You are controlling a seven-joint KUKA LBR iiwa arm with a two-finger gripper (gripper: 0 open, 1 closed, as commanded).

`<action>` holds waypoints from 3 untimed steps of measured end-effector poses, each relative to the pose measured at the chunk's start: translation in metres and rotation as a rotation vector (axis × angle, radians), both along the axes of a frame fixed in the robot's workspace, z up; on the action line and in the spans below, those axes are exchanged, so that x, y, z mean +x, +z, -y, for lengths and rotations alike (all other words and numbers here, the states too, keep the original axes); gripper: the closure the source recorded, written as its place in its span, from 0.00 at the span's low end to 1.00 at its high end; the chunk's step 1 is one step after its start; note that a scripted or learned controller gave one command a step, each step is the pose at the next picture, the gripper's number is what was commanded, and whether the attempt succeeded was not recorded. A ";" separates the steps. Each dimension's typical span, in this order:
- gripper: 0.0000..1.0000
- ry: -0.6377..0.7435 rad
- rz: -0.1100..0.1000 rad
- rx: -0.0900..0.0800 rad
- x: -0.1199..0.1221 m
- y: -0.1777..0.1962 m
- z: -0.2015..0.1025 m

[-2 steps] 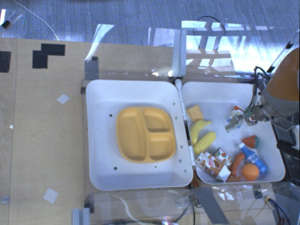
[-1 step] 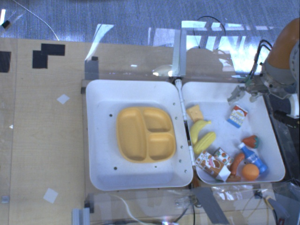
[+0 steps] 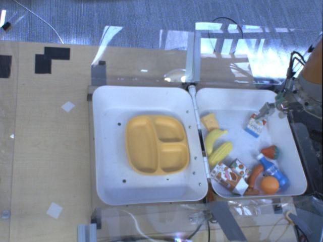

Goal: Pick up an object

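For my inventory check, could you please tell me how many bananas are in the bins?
2. Both lie in the right bin near its left wall: one banana above, the other banana just below it, side by side. None appears hidden.

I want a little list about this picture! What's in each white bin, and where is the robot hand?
left bin: yellow divided tray
right bin: bananas, cracker-like square, small blue-and-white carton, strawberry, blue bottle, orange, printed snack box
gripper: at the right bin's far right corner, just above the small carton
held object: none seen between the fingers
arm: enters from the right
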State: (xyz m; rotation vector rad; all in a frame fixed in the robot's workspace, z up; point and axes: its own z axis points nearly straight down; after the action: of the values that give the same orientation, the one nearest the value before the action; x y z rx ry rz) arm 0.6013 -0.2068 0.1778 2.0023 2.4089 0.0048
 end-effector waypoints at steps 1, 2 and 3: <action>1.00 0.009 0.004 -0.001 0.002 0.011 -0.002; 1.00 -0.351 0.007 0.003 0.014 -0.072 -0.001; 1.00 -0.275 0.011 0.001 0.034 -0.073 -0.035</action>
State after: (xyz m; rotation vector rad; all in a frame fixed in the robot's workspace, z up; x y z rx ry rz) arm 0.6358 -0.1713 0.1051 2.3074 2.1061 0.0156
